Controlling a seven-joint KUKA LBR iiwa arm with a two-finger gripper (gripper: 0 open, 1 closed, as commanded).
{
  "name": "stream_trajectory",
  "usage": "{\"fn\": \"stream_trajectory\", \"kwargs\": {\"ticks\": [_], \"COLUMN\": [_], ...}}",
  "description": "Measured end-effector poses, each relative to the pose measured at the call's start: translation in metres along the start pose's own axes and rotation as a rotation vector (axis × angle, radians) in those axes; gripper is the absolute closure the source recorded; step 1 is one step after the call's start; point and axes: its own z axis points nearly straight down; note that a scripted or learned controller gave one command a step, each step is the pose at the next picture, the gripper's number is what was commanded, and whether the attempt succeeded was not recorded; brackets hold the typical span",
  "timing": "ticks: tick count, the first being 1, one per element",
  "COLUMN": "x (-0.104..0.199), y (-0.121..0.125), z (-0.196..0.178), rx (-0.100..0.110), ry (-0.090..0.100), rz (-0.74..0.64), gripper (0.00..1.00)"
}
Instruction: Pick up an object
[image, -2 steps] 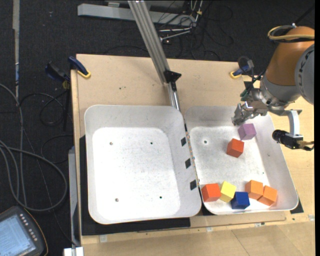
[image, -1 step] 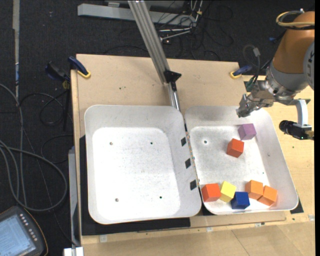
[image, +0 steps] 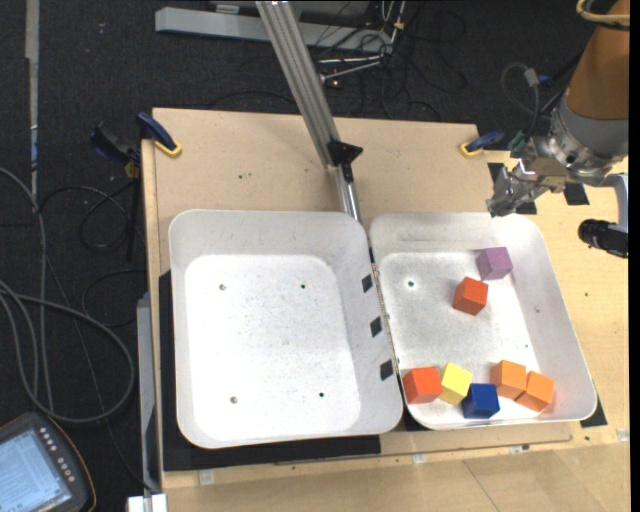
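Blue cube (image: 481, 400) among blocks along right bin (image: 560, 330) front edge; claw (image: 513, 195) above far rim, state unclear.

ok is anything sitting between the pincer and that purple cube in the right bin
Nothing visible. The pincer hangs over the right bin's far rim; the purple cube lies just below it, with the orange cube beyond.

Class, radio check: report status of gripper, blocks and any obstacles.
Gripper above right bin's far rim, holding nothing seen. Purple block nearest; orange block beside it. Path clear.
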Motion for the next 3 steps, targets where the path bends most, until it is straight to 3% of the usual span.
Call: {"fn": "stream_trajectory", "kwargs": {"ticks": [1, 3], "x": [0.048, 0.161], "y": [-0.021, -0.039], "z": [0.004, 0.035], "rx": [0.008, 0.010], "ry": [0.003, 0.005], "rz": [-0.003, -0.006], "gripper": [1.00, 1.00]}}
